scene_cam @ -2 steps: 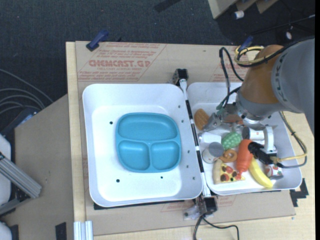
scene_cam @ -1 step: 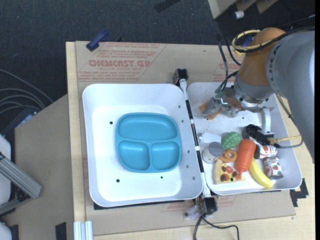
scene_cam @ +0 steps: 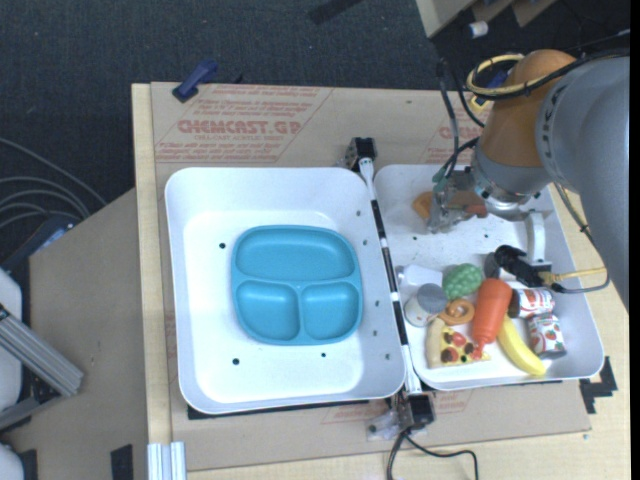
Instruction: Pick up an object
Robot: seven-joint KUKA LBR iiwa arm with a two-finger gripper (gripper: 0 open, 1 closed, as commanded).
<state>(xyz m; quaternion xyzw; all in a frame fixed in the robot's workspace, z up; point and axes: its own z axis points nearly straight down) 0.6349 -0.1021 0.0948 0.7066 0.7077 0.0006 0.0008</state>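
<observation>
My gripper (scene_cam: pixel 446 211) is lowered into the far left part of the right bin (scene_cam: pixel 575 363). A small orange object (scene_cam: pixel 425 205) lies right beside it on its left, touching or nearly touching it. Whether the object sits between the fingers is hidden from this angle. Nearer the front of the same bin lie a green broccoli (scene_cam: pixel 462 280), a carrot (scene_cam: pixel 490 310), a banana (scene_cam: pixel 522 350) and a pizza slice (scene_cam: pixel 450 347).
The left bin (scene_cam: pixel 200 268) holds a blue divided plate (scene_cam: pixel 296 284). Two small red-and-white cans (scene_cam: pixel 540 318) sit by the right bin's right wall. A grey disc (scene_cam: pixel 432 296) and a small ring (scene_cam: pixel 458 313) lie near the divider between the bins.
</observation>
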